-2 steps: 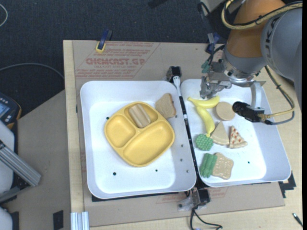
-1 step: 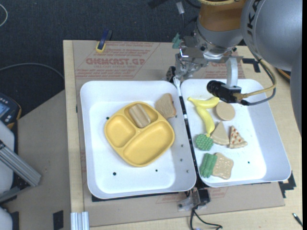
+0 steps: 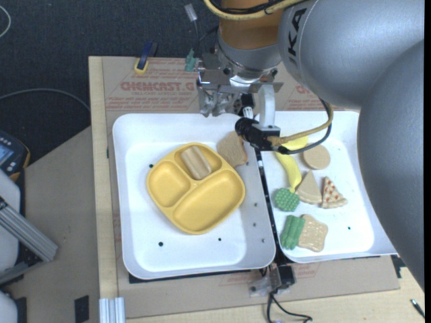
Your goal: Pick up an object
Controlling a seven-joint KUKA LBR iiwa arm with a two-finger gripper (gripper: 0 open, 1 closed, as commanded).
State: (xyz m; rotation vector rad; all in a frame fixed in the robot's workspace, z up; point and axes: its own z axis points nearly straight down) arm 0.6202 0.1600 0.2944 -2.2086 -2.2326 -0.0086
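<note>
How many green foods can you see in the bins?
2, both in the right bin: a round green piece below the banana, and a long green piece at the front beside the toast. The arm may hide more.

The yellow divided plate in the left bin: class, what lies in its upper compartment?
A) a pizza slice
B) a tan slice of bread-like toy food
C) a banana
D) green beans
B: the yellow divided plate has a tan slice in its upper compartment, while the banana, pizza slice and green beans all lie in the right bin.
</note>
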